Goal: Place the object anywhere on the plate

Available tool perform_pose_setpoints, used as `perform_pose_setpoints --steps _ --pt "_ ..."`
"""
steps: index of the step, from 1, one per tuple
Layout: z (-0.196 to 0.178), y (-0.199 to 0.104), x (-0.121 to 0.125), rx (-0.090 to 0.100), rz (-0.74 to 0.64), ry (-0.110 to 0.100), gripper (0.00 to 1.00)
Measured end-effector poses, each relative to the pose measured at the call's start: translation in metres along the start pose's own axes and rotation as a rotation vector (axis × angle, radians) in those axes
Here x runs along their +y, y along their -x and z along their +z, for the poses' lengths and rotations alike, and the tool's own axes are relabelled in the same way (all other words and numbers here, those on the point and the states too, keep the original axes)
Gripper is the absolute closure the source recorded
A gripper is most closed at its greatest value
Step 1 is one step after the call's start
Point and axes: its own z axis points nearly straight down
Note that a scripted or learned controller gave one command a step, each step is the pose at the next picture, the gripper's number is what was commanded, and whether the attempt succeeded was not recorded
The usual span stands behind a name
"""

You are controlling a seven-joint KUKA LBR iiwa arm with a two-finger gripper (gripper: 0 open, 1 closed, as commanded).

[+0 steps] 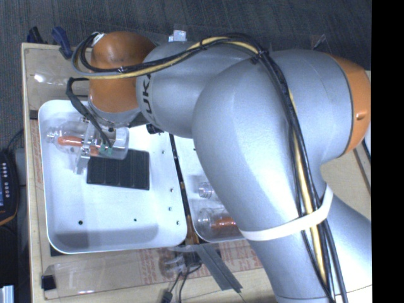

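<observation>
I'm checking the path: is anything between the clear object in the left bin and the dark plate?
No loose thing visible. The clear object lies just up-left of the dark plate, with only the gripper over the gap between them.

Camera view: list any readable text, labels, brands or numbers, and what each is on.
"UK": the visible part of black lettering on the grey arm, just right of the orange band; the remaining letters are hidden by the arm's curve.
Black device at the left edge: small markings, too blurred to read.
Dark flat plate in the left bin: no text legible.
</observation>
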Motion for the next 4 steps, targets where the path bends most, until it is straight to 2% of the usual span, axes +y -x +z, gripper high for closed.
perform_pose_setpoints --steps 4 --pt "0.0 0.0 0.0 0.0 0.0 0.0 0.0"
